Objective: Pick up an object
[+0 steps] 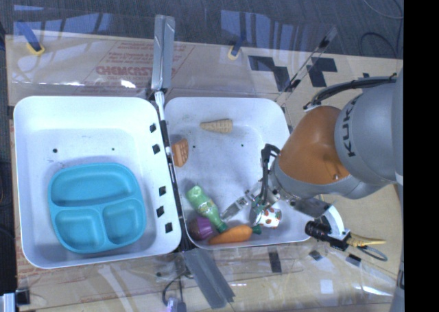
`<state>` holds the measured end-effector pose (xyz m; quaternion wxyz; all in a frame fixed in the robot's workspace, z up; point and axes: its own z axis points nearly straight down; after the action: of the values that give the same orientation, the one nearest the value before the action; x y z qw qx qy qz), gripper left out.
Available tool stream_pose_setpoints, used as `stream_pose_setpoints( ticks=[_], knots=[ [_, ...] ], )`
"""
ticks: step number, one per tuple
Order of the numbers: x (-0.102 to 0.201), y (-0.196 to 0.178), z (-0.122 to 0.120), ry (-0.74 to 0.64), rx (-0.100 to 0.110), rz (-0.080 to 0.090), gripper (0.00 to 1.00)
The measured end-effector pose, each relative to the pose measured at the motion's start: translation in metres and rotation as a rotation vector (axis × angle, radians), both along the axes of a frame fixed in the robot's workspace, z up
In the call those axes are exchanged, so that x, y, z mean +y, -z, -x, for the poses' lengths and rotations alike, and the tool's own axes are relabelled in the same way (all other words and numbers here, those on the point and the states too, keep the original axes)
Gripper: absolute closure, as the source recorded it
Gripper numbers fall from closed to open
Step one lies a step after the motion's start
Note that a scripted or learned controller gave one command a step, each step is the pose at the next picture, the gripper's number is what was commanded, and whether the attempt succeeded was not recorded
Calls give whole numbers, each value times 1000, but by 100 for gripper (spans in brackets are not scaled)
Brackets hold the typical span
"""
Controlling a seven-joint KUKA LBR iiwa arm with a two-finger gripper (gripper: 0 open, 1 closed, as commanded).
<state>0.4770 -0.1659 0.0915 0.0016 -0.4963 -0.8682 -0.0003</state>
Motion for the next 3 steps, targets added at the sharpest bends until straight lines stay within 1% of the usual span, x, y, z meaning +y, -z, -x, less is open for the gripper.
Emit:
stream_pose_setpoints(
  ticks=[1, 2, 3],
  knots=[
    [63, 0, 1, 133, 0, 6, 0],
    [68, 0, -41, 423, 0, 3, 0],
    [72, -59, -99, 405, 0, 3, 0]
  ],
)
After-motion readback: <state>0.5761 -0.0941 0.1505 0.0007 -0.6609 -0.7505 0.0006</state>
